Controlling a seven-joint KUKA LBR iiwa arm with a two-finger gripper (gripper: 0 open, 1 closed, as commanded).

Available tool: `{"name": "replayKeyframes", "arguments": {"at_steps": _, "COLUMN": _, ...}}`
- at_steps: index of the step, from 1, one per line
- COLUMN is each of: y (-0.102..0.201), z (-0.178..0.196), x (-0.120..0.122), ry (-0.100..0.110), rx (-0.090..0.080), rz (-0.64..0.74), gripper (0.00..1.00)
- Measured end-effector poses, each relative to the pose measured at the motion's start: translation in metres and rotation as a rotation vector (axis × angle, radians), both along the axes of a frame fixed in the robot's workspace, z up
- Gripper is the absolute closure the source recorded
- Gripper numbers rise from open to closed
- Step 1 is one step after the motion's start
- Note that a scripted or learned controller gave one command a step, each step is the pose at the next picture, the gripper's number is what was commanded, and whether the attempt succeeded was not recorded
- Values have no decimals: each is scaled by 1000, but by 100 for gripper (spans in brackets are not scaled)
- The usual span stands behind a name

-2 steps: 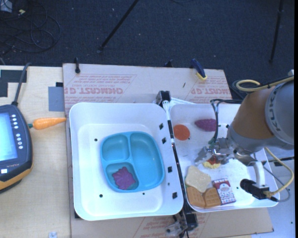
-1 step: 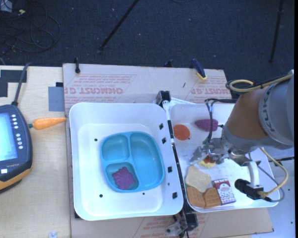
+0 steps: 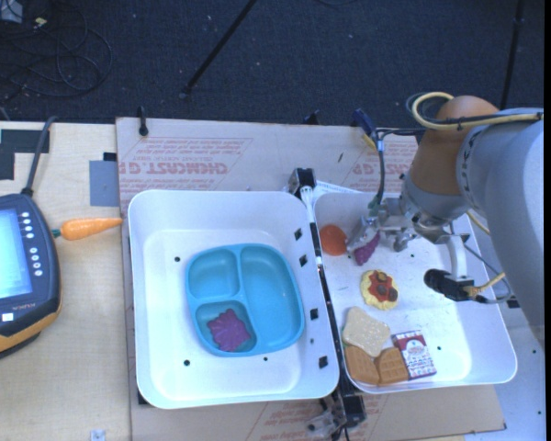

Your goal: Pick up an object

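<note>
Arm (image 3: 482, 168) first: it reached in from the right and hung low over the right bin (image 3: 496, 361), so you had little room to swing without clipping the bin's far wall. The left bin (image 3: 156, 237) held a blue divided plate (image 3: 243, 297) with a purple lump (image 3: 227, 329) in its near compartment, well apart from the work. The gripper (image 3: 372, 237) sat over a purple toy (image 3: 365, 246) near the orange ball (image 3: 332, 240); whether it was clenched or released you could not tell. To do it well, I judged you needed to centre on the purple toy, keep off the ball and the small pizza (image 3: 380, 288) nearby, and lift straight up. Bread slices (image 3: 367, 331), crackers (image 3: 376, 366) and a red carton (image 3: 413, 354) lay nearer the front.
</note>
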State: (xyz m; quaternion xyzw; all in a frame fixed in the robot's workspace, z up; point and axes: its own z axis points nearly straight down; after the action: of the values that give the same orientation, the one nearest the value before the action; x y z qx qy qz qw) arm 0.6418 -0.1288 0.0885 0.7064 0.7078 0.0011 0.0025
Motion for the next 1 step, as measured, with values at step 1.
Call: {"name": "replayKeyframes", "arguments": {"at_steps": 1, "y": 32, "z": -1, "x": 2, "ry": 7, "rx": 3, "rz": 0, "gripper": 0}}
